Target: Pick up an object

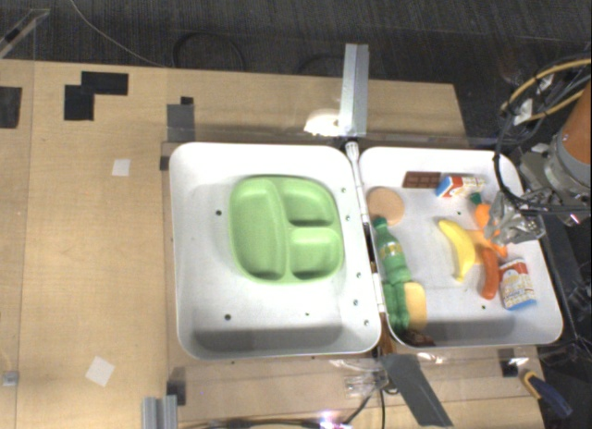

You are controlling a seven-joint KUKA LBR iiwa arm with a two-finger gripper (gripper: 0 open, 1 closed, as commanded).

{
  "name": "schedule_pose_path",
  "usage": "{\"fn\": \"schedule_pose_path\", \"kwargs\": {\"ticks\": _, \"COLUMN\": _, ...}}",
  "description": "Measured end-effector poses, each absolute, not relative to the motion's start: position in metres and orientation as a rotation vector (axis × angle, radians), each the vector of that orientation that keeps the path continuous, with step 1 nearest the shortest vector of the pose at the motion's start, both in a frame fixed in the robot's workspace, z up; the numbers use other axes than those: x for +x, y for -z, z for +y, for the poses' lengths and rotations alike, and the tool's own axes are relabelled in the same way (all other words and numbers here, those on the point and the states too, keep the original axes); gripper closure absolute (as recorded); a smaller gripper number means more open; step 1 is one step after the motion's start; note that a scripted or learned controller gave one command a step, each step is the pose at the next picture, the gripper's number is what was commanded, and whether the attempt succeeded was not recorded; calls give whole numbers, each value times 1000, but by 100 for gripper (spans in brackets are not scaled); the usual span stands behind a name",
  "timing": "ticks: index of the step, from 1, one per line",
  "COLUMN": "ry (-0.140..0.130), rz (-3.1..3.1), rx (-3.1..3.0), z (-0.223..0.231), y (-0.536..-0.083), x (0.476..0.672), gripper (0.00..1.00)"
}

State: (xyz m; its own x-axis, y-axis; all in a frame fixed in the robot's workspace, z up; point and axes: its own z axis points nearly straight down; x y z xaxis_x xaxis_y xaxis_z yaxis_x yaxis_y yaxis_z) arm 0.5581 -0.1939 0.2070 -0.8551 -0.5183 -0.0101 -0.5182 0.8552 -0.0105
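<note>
Camera view: I see gripper (511,226) low over right bin (536,325), above carrot (485,256) beside banana (458,247); finger state unclear to me.

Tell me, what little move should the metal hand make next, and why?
Probably sink straight down a touch. The hand sits at the right side of the right white bin, just above the orange carrot-shaped toy and beside the yellow banana, with nothing seen between its fingers.

Green divided plate (283,228) in left white bin (199,325), on wooden bench (83,261).
</note>
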Motion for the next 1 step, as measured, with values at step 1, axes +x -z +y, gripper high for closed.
{"fn": "schedule_pose_path", "kwargs": {"ticks": 1, "ry": 6, "rz": 3015, "rx": -847, "z": -192, "y": -205, "x": 558, "gripper": 0}}
